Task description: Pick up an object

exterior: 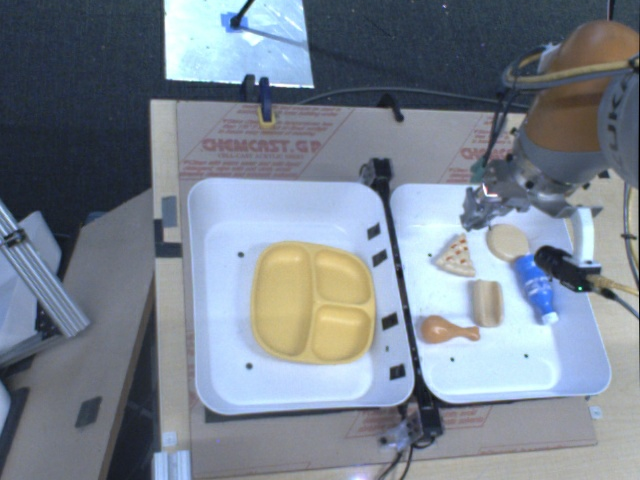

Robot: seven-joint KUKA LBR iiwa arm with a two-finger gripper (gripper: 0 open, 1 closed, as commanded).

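Pincer [482,208] hovers at 12 o'clock of right bin [500,383], above pizza slice [456,257]; open/closed I cannot tell. Risk: flat slice slips away.

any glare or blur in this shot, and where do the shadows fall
Camera view: strong glare on the shiny sheet at the top; the yellow tray and the pizza slice are evenly lit and sharp, with only soft shadows along the walls of the left bin; the hand is dark and slightly blurred over the right bin, so its detail is hard to read.
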